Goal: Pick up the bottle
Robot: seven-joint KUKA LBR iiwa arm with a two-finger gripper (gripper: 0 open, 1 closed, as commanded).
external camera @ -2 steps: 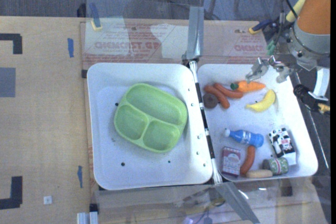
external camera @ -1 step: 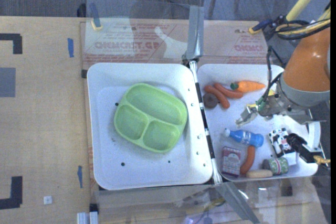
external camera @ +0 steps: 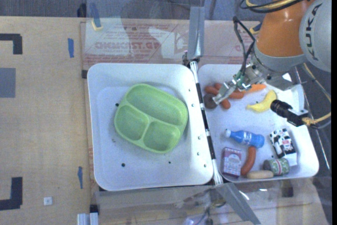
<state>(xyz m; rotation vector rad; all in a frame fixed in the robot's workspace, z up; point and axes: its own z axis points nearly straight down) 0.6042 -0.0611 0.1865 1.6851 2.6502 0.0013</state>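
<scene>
Wooden bench [external camera: 42,129] (pale, matte, with dark tape marks) bearing two shallow white bins of smooth plastic. The left bin [external camera: 105,166] holds a green sectioned tray [external camera: 151,118], rounded, glossy and three-compartmented, near its centre. The arm [external camera: 287,23], a grey casing with a bulbous orange band, enters at 2 o'clock and is cut off by the frame edge; looped cables trail over it. The right bin [external camera: 305,163] holds small items. The bottle [external camera: 245,138], blue with a white cap, lies on its side at the bin's centre. At 5 o'clock of it sit a reddish box [external camera: 231,161] and a sausage shape [external camera: 250,160]; at 1 o'clock, a yellow banana [external camera: 262,103]. The gripper [external camera: 226,92] hangs at the bin's 11 o'clock corner over orange-red pieces, well apart from the bottle; whether its tips stand apart or together cannot be told. Grey carpet lies beyond the bench.
</scene>
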